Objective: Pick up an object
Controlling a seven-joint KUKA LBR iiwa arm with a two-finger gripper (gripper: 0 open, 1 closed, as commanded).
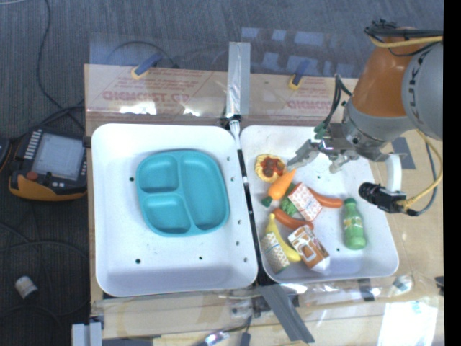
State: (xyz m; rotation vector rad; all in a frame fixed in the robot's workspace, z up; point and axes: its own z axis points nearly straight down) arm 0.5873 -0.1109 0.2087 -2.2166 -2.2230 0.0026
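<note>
My gripper [318, 158] hangs open over the back of the right bin [374, 265], with nothing between its two fingers. Just below and left of it lie a small pizza toy [269, 166] and an orange carrot [282, 184]. Further down sit a red-and-white carton [305, 202], an orange sausage [330, 201], a green bottle [353, 225], a banana [279, 241] and a brown-and-white box [310, 249]. The arm's orange band [383, 81] rises at the upper right.
A teal divided plate [181, 192] lies in the left bin [115, 258]. A metal divider post [238, 85] stands between the bins at the back. A handheld pendant [50, 166] rests on the floor to the left, with cables around it.
</note>
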